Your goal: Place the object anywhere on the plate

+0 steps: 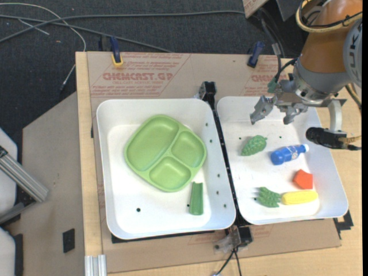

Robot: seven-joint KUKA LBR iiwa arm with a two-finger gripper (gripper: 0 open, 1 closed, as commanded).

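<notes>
A light green plate (165,152) with three compartments lies in the left bin (109,125). A dark green cylinder (196,198) lies beside the plate's lower right edge, on the bin floor. My gripper (275,113) hangs open over the back of the right bin (330,203), with nothing between its fingers. Just below it sits a green leafy toy (253,145). A blue bottle (287,153), an orange block (303,179), a yellow piece (299,197) and a second green leafy toy (267,196) lie further forward in that bin.
The bins sit on a cardboard sheet (144,73) held by blue clamps (117,56). A black clip (207,90) stands between the bins at the back. Cables (40,22) lie on the dark floor behind.
</notes>
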